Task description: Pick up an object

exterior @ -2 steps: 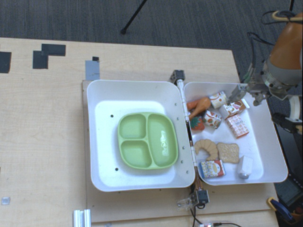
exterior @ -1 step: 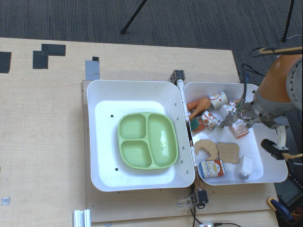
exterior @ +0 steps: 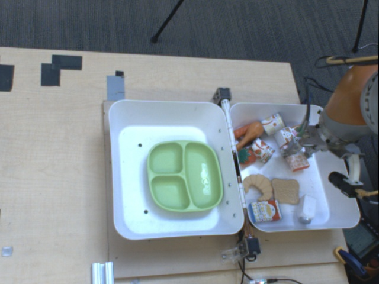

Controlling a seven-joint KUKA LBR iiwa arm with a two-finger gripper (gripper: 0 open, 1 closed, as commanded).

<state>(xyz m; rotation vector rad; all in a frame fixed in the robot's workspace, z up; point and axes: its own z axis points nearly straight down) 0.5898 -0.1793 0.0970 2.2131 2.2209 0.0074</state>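
The right bin [exterior: 339, 218] holds several small items: an orange carrot [exterior: 249, 132], a small white cup [exterior: 272, 123], a red and white packet [exterior: 262, 151], a croissant [exterior: 258, 185], a slice of toast [exterior: 286, 190], a yogurt pack [exterior: 265, 210] and a white piece [exterior: 307, 208]. My gripper [exterior: 294, 151] reaches in from the right, low over the upper middle of this bin. It hangs right above a small red and white wrapper [exterior: 298, 163]. Whether it touches the wrapper is hidden by the wrist.
The left bin [exterior: 127, 158] bears a light green divided plate [exterior: 185, 176]. A ridge [exterior: 232, 158] separates the two bins. The arm's orange band [exterior: 349, 99] and grey body cover the right bin's far right side. A black part [exterior: 346, 185] juts over its right rim.
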